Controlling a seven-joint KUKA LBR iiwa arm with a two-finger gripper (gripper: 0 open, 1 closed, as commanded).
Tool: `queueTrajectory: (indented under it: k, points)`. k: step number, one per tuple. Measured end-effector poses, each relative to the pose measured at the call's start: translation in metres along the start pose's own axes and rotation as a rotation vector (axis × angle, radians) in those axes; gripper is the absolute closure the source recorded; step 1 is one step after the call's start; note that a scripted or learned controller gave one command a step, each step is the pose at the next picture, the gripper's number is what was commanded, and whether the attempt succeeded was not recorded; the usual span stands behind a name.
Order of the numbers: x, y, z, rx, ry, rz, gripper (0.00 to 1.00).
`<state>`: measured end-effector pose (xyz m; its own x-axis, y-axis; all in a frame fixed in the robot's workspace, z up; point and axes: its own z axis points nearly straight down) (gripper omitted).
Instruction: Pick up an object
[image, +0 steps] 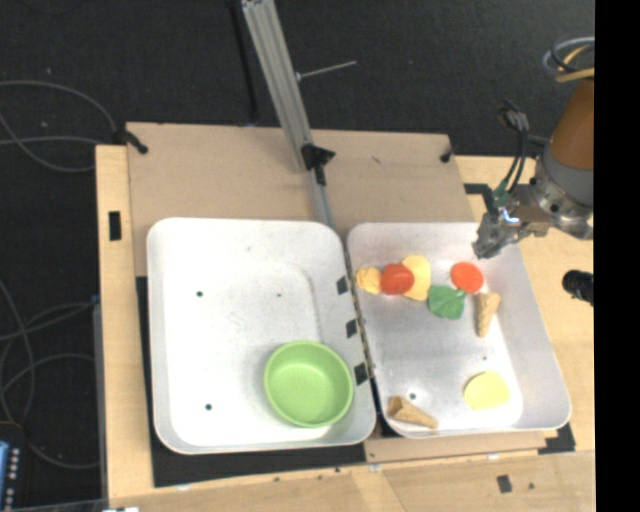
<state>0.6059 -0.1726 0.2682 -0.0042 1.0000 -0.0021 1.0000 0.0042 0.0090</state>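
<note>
1. The left bin (200, 270) lies well left of the gripper (490, 243); a green bowl (308, 383) sits in its near right corner.
2. The right bin (520, 370) spreads below the gripper, which hangs over its far right corner. Whether the fingers are open or closed cannot be told; nothing shows between them.
3. A yellow disc (487, 390) lies well below the fingers, toward the near edge.
4. A green piece (447, 302) sits below-left of them, touching a yellow piece (418, 272).
5. A red ball (397, 280) and an orange piece (369, 280) lie further left.
6. A red-orange ball (466, 276) lies just below the fingers.
7. A cone (485, 312) lies under that ball; another cone (411, 411) rests near the front wall.
</note>
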Motion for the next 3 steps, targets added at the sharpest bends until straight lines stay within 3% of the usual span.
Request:
queueTrajectory:
  k: [1,3]
  points:
    - [0.0,0.001,-0.003,0.006,0.002,-0.002,1.0]
    - [0.108,0.017,-0.005,0.008,0.004,-0.004,1.0]
